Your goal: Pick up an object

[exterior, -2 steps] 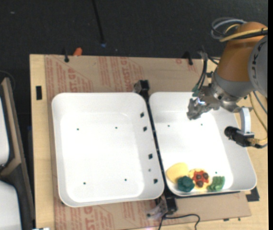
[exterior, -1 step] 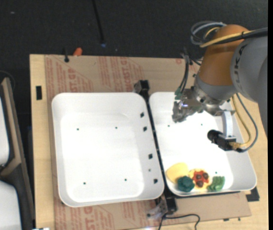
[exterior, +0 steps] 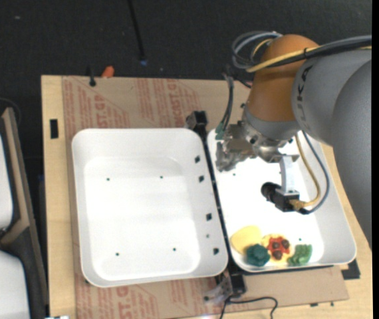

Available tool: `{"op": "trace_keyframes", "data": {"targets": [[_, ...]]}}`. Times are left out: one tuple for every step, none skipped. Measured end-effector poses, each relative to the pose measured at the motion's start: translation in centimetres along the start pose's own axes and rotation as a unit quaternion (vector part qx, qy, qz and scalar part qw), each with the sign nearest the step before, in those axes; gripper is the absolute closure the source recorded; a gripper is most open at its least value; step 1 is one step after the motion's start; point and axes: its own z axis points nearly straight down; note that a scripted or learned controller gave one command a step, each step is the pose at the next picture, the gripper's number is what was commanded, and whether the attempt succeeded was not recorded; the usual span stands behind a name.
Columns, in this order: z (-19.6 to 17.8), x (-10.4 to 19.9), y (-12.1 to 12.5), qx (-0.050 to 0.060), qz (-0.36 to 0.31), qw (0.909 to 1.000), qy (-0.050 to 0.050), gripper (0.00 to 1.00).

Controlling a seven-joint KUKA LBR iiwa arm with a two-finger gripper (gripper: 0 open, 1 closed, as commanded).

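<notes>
Four toys (exterior: 271, 248) are lying bunched at the right bin's (exterior: 332, 234) near rim. Gripper (exterior: 228, 157) is hovering at that bin's far end, well apart; jaws' state: cannot tell. Step: approach. Next: travelling toward the toys, then descending.

The arm (exterior: 339, 78) bears partial lettering (seemingly "KUKA"); the cardboard's (exterior: 136, 105) red print is unreadable.

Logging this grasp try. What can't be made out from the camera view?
- Gripper: finger state, blurred and under the wrist.
- Right bin: upper part hidden by the arm.
- Small objects at its near edge: yellow, dark green, red, green; too small to identify.
</notes>
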Motion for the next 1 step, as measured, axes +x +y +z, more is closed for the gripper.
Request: {"op": "trace_keyframes", "data": {"targets": [[0.05,5.14,-0.63,0.0,0.0,1.0,0.0,1.0]]}}
